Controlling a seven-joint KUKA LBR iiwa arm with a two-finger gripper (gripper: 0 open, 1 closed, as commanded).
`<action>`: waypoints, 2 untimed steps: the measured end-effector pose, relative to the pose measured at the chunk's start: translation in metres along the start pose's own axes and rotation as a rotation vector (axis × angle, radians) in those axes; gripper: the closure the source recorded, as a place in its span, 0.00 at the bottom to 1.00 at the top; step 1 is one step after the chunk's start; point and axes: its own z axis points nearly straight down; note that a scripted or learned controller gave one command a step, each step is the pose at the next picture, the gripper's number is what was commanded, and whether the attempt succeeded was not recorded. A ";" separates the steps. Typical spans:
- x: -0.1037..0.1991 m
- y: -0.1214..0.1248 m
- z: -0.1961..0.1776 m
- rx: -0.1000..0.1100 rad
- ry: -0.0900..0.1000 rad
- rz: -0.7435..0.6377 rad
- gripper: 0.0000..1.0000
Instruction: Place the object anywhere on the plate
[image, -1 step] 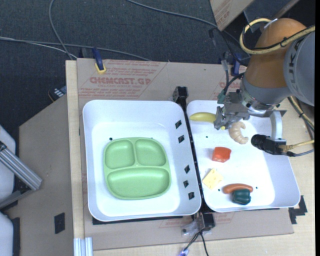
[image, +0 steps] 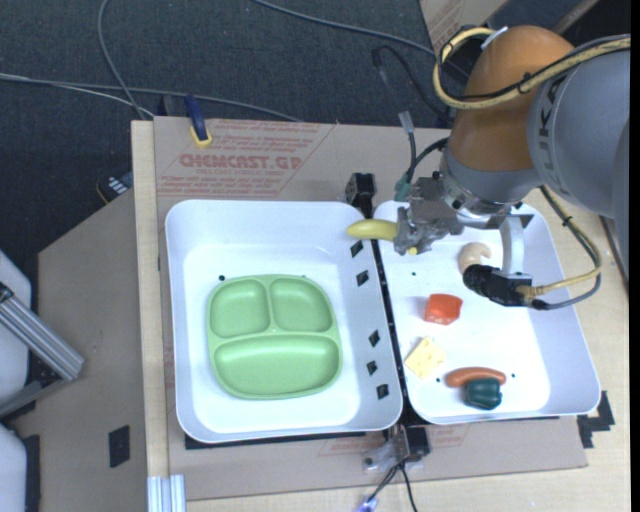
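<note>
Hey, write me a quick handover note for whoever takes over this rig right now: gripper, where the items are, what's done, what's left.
Gripper: at the top left corner of the right bin, beside the banana; whether it grips it cannot be told.
Banana: at the divider between the bins, near the top.
Green plate: in the left bin, nothing on it.
Right bin also holds a red piece, a yellow cheese wedge, a cream item and an orange and teal pair.
Done: nothing placed yet.
Left: get one object onto the plate.

Plate (image: 273, 335) in left bin (image: 190, 300); toys in right bin (image: 560, 350).
</note>
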 end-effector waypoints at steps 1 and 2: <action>0.057 -0.006 -0.004 0.001 0.000 -0.001 1.00; 0.108 -0.005 -0.002 0.001 0.000 0.001 1.00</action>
